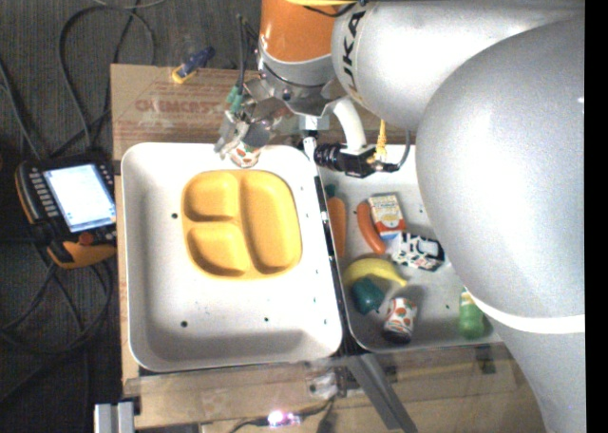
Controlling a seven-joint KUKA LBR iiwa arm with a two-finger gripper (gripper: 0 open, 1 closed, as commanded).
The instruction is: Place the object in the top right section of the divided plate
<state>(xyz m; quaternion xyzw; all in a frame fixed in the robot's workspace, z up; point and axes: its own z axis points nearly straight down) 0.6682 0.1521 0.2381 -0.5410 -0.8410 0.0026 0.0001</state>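
Small white object with red and green marks (247,153) sits at the gripper's tip, just above the upper rim of the left white bin (152,327), in the upper middle of the frame. You can see it right under the two-finger gripper (239,137), but you cannot tell from this slanted overhead view whether the tips are closed on it or merely beside it, nor how wide they stand.

Below it, in the left bin, lies the yellow divided plastic plate (243,223), with one long section on its right side and two smaller ones on its left. The small object is just off the plate's upper edge, not inside any section.

You will find the grey arm with its orange band (304,4) coming in from the upper right and covering much of the right side of the frame.

In the right white bin (353,327) lie an orange carrot (335,217), a small carton (387,212), a yellow banana (372,271), a teal cup (369,296) and a green bottle-like item (469,317).

A handheld pendant with a lit screen (76,196) rests at the left edge.
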